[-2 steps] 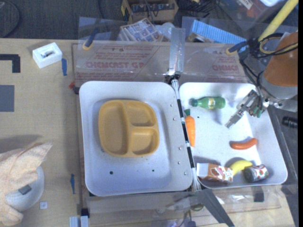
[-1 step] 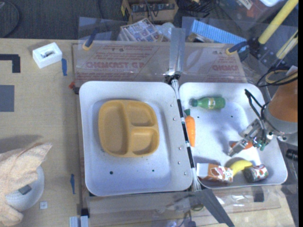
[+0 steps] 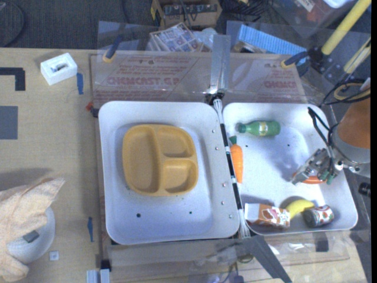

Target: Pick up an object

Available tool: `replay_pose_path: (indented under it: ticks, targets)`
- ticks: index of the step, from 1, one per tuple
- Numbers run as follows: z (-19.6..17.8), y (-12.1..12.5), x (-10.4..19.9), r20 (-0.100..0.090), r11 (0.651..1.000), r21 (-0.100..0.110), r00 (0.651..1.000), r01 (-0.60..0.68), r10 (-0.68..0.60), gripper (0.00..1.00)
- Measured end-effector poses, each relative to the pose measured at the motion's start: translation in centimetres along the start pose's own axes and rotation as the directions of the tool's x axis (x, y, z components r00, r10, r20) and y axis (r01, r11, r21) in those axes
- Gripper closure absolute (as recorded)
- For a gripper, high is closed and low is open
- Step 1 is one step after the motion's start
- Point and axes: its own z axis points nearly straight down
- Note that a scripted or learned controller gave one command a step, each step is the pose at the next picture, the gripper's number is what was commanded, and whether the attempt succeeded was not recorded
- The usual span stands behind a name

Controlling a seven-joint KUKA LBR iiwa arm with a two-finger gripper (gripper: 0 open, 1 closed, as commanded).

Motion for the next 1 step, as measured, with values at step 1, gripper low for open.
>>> replay_pose_path:
  ticks: [1]
  targets:
    - [-9.59, 3.27, 1.44, -0.01, 0.999, 0.006, 0.999, 0.037, -0.037, 1.0]
